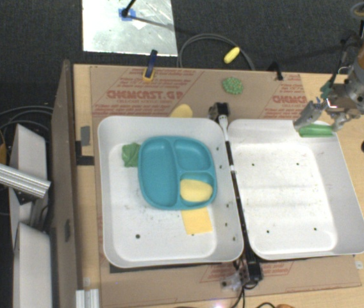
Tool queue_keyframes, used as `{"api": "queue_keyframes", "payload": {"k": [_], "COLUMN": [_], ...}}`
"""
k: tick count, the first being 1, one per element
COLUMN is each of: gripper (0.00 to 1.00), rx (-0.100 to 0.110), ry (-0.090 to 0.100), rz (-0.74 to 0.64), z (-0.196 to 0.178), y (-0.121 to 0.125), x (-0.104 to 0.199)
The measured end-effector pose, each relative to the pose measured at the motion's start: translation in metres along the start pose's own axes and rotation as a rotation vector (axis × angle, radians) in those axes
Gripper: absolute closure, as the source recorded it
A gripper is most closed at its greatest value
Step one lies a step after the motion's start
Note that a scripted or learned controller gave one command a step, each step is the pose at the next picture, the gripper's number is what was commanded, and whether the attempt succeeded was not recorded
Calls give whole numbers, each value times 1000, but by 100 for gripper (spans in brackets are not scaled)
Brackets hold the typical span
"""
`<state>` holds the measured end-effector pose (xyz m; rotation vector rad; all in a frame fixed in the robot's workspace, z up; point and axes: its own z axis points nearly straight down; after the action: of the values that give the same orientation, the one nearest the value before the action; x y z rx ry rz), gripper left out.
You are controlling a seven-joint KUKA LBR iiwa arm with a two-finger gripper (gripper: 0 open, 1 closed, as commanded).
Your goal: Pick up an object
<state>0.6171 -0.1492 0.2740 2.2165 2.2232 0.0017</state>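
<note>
Just below the end effector [323, 111], whose finger state cannot be told, lies a green stick [315, 131]: seemingly light, rigid, slim; best gripped across its middle.

Pincer [326, 113] above right bin's [297, 236] far edge; green piece [315, 131] below — left bin [115, 172] holds blue tray [163, 172].

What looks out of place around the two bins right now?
Several small things lie outside the bins, on the board behind them: a yellow piece at the left bin's back rim, a green disc, and a yellow piece farther back. A green stick sits at the right bin's back edge, under the gripper.
</note>
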Motion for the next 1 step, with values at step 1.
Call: {"api": "queue_keyframes", "payload": {"k": [1], "gripper": [0], "rx": [12], "ry": [4], "rz": [2], "z": [112], "y": [-32], "x": [11]}}
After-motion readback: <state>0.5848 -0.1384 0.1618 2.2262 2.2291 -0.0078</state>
